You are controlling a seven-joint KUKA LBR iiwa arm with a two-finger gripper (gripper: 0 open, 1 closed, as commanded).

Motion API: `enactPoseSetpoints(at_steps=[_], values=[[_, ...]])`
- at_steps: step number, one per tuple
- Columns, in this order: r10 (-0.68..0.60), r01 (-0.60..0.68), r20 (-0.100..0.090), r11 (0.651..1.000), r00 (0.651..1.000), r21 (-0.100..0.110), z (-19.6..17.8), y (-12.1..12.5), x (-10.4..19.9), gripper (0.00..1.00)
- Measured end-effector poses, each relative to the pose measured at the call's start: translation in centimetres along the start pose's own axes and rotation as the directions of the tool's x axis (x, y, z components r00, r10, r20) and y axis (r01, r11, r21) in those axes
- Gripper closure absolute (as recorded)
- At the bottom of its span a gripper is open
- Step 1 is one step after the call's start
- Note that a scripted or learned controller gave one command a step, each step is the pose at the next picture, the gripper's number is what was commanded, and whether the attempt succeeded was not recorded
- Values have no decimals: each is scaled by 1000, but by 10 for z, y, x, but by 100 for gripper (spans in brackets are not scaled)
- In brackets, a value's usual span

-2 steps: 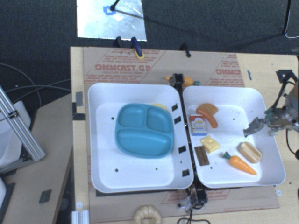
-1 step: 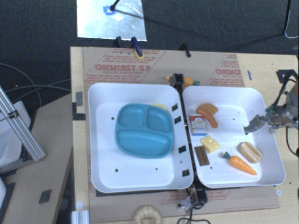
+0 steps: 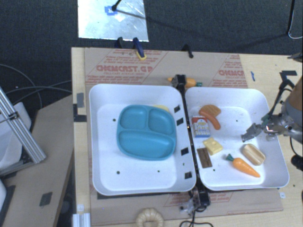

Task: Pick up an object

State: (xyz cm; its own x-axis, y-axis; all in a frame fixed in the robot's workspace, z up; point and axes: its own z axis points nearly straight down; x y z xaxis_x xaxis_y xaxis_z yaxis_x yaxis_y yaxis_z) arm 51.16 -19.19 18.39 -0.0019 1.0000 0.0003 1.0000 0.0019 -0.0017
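Gripper [image 3: 251,134] hangs just above bread roll [image 3: 253,154].

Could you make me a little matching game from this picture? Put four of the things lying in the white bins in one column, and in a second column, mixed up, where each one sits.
Things:
1. blue plate
2. carrot
3. sausage
4. chocolate bar

Places:
A. near the front right corner of the right bin
B. by the divider, at the front of the right bin
C. in the middle of the left bin
D. toward the back of the right bin, above the small red and white box

Pairs: 1-C, 2-A, 3-D, 4-B
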Motion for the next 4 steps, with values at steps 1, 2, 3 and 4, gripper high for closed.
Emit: enactPoseSetpoints(at_steps=[1,2,3,4], values=[[1,-1,-1,1000,1000,1,58,-8,4,0],[1,-1,5,1000,1000,-11,95,-4,3,0],[4,-3,17,1000,1000,-26,81,-1,-2,100],[-2,2,1,1000,1000,-5,37,-1,4,100]])
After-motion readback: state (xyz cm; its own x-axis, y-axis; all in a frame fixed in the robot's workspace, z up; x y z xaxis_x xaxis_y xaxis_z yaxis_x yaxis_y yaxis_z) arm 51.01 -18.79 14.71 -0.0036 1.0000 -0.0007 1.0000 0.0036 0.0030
